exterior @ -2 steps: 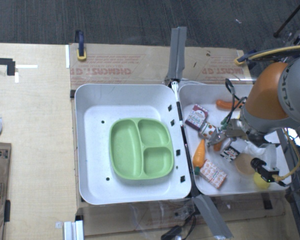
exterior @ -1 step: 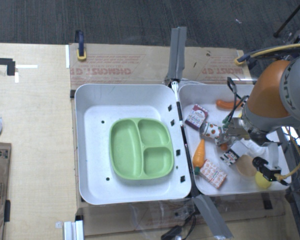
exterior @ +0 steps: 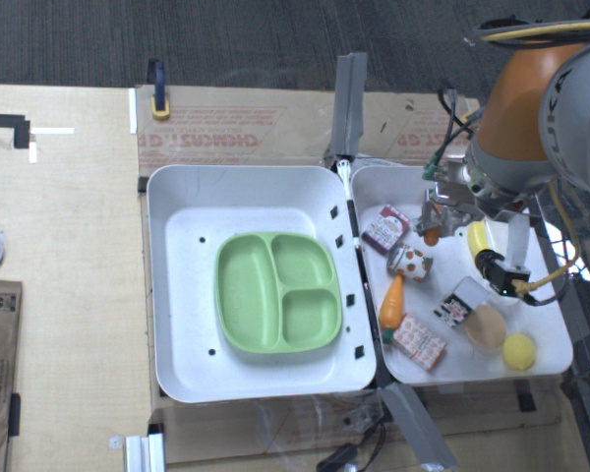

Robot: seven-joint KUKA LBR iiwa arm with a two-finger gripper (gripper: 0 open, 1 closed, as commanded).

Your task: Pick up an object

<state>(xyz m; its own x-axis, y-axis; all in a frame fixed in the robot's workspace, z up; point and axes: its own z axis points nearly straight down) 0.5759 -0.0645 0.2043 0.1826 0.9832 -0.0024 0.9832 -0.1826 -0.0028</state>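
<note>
The right bin (exterior: 556,293) holds several small items. Among them are a purple-pink packet (exterior: 385,230), a white and red spotted piece (exterior: 411,262), an orange carrot (exterior: 391,303) and a pink box (exterior: 419,342). A black and white card (exterior: 455,308), a beige lump (exterior: 486,327) and a yellow ball (exterior: 519,352) also lie there. My gripper (exterior: 441,216) hangs over the bin's far middle, just right of the packet and above the spotted piece. A small orange bit (exterior: 431,234) shows right at its tip. A yellow item (exterior: 477,236) lies partly under the wrist.
The left bin (exterior: 172,264) carries a green divided plate (exterior: 278,291). A grey divider post (exterior: 349,106) stands between the bins at the back. The arm's cables (exterior: 531,278) loop over the right bin's right side. A yellow-handled clamp (exterior: 158,91) sits on the bench behind.
</note>
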